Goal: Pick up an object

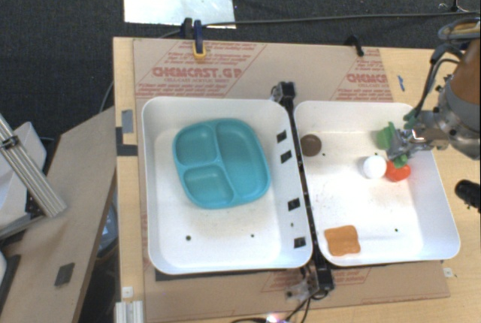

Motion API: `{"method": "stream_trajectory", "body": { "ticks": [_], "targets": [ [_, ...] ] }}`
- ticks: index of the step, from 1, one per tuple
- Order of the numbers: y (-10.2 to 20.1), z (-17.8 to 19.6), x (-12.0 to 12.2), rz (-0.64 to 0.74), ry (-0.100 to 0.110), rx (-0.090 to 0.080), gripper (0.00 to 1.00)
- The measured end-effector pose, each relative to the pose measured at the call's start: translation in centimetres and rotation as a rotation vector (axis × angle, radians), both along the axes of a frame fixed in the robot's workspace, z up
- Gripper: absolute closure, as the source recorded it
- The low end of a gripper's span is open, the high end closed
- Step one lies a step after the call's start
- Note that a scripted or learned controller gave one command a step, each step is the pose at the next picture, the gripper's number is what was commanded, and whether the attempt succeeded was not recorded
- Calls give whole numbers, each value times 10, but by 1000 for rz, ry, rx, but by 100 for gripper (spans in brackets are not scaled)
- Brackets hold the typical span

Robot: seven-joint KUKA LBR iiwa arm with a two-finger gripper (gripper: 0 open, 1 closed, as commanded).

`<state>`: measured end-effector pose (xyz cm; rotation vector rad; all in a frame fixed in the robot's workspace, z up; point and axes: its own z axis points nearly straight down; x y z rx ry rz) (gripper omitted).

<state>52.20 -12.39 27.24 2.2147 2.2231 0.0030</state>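
While the arm reaches in from the right over the right bin, here's the scene, big to small:

1. Left bin: holds a teal divided plate lying flat near its middle; well apart from the gripper, not a near-term target.
2. Right bin: holds every loose candidate; the arm sits over its far right part.
3. Gripper: low over the cluster at the bin's right side; fingers too small and cluttered to read, so I cannot tell if they're apart, together or clamped on anything.
4. Orange sponge-like block: near front-left corner of the right bin; well apart from the gripper.
5. Green piece: just beside the gripper tip, far side; touching or not, can't say.
6. Red-orange object: just under the tip, touching the white ball.
7. White ball: left of the red one.
8. Brown round object: near the divider; apart from the rest.

Step, my read: approach/grasp at the cluster; no lift evident. Next move calls for closing on one item, likely red or green, then a straight lift; crowding risks a nudge or a double pick.
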Motion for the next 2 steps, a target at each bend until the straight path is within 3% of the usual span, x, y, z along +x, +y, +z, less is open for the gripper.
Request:
{"method": "stream_trajectory", "body": {
  "ticks": [2],
  "targets": [
    [105, -11, 12, 4, 2, 2, 100]
  ]
}}
